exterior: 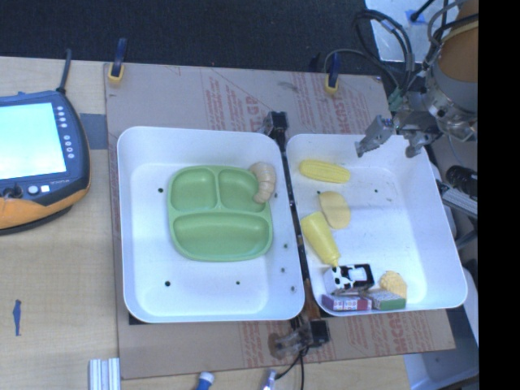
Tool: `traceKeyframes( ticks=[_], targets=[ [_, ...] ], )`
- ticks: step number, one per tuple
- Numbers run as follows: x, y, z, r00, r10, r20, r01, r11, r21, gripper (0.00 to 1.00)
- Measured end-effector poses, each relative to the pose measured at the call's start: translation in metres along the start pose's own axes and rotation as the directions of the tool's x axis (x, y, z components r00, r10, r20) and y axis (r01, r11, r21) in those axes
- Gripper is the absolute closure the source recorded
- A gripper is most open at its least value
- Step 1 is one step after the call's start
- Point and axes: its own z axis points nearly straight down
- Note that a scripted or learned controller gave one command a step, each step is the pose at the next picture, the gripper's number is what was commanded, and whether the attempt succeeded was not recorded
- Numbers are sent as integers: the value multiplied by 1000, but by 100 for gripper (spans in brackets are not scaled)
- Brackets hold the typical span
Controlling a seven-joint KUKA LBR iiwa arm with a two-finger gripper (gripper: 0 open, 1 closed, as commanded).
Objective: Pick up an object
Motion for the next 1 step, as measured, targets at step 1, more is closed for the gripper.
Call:
traceKeyframes(
  ticks=[1],
  targets=[
    [7, 13, 90, 1000, 0, 2, 0, 1000, 1, 0]
  ],
)
